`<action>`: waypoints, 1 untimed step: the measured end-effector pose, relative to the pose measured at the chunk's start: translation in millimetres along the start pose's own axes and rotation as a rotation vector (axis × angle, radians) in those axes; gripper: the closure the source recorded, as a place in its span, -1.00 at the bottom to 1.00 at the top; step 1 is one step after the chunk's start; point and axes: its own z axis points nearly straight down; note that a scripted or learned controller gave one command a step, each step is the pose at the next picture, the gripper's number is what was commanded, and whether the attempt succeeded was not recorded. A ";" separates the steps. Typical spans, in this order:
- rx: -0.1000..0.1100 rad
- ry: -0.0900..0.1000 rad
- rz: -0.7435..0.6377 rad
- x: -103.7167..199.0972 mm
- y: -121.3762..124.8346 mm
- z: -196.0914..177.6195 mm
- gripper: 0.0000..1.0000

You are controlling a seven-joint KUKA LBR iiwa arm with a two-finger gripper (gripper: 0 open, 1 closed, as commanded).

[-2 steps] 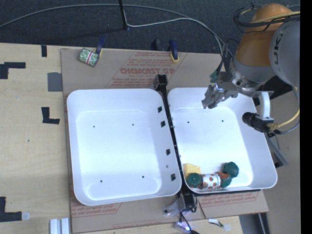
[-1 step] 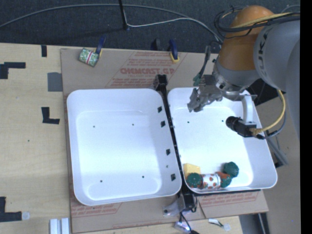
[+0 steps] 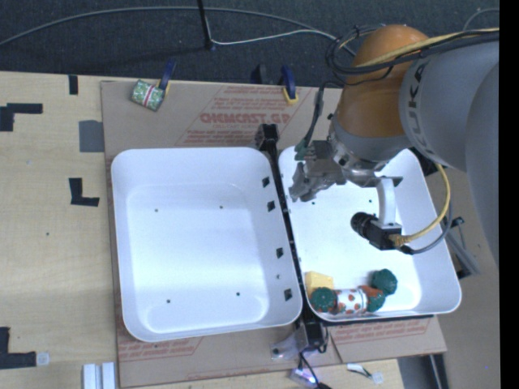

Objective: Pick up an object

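My gripper [image 3: 306, 183] hangs over the upper left part of the right bin [image 3: 422, 298], close to the divider between the bins. Its grey fingers point down-left, and nothing shows between them. Whether they are open or shut is unclear. Several small objects lie along the right bin's near edge: a yellow block [image 3: 319, 280], a green round piece [image 3: 323, 299], a white and red can-like item [image 3: 350, 300] lying on its side, an orange piece [image 3: 374, 298] and a teal ball [image 3: 384, 281]. They sit well below the gripper, apart from it.
The left bin [image 3: 130, 241] lies beside the right one, with black clips along the shared rim [image 3: 280, 217]. A small green-patterned object [image 3: 147, 95] rests on the cardboard behind the bins. A yellow cable [image 3: 430, 229] and black fitting [image 3: 371, 228] hang from the wrist over the right bin.
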 end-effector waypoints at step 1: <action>0.001 0.000 -0.001 53.8 -24.4 13.7 1.00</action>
